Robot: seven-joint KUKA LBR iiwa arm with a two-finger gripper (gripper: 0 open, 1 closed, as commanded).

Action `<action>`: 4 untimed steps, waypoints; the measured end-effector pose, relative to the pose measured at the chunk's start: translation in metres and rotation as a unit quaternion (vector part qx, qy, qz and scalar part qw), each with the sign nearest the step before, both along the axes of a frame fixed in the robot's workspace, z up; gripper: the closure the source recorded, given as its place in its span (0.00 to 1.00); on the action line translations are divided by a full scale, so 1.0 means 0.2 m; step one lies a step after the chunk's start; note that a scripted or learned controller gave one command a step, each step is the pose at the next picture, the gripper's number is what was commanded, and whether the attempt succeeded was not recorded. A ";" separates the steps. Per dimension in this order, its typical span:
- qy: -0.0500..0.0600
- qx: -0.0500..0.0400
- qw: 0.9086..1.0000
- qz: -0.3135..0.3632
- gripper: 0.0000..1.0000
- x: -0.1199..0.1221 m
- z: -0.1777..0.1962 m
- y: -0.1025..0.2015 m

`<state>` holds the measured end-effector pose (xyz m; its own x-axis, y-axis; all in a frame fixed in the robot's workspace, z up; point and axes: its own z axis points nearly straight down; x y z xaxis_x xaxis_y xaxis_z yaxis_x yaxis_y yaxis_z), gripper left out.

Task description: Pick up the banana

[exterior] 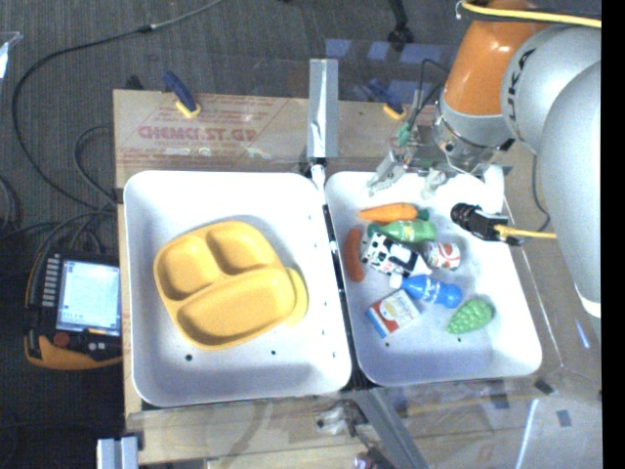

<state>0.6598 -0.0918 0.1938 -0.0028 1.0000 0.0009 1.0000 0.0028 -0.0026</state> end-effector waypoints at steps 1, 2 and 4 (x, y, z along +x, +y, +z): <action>0.001 -0.002 0.999 -0.053 0.00 -0.03 -0.42 -0.20; 0.008 0.000 0.999 -0.035 0.00 0.03 -0.53 -0.49; 0.018 -0.006 0.890 -0.456 0.00 0.01 -0.52 -0.41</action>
